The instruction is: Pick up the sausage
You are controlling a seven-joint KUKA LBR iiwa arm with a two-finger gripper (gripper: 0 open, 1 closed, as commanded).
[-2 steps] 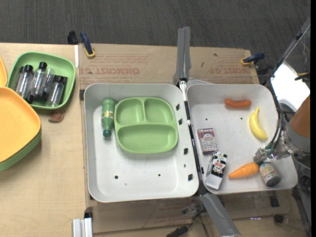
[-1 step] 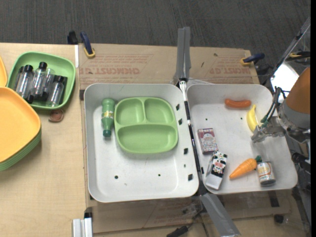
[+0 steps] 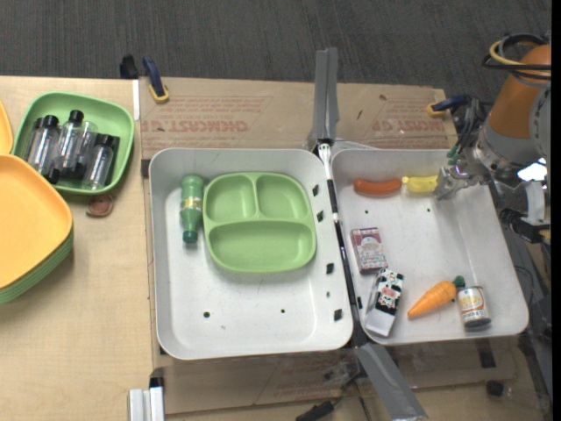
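- The sausage (image 3: 378, 186) lies flat near the back wall of the right bin (image 3: 491, 261), its long axis running roughly left to right, apart from the wall.
- Just to its right sits a small yellow item (image 3: 422, 183), close to the sausage's end but seemingly not touching it.
- The gripper (image 3: 453, 179) is low over the back right corner of the same bin, near the yellow item and a short way from the sausage; nothing is seen in it, and I cannot tell from this view whether it is spread or closed.
- The task looks to be at the approach stage: the sausage rests untouched on the bin floor.
- Judging by its look, the sausage is a light toy piece, probably smooth plastic or rubber, rounded and likely to roll or slip out of a poor pinch.
- The best hold would be across its middle, squeezing the narrow width, with the closing line set at right angles to its length.
- A grasp near the right end risks nudging the yellow item or catching both together.
- Elsewhere in the right bin lie a small card box (image 3: 370, 250), a cow-patterned carton (image 3: 387, 297), a carrot (image 3: 433, 299) and a tin (image 3: 472, 306), all well apart from the sausage.
- The left bin (image 3: 237, 323) holds a green divided plate (image 3: 259, 221) and a green bottle (image 3: 191, 207).
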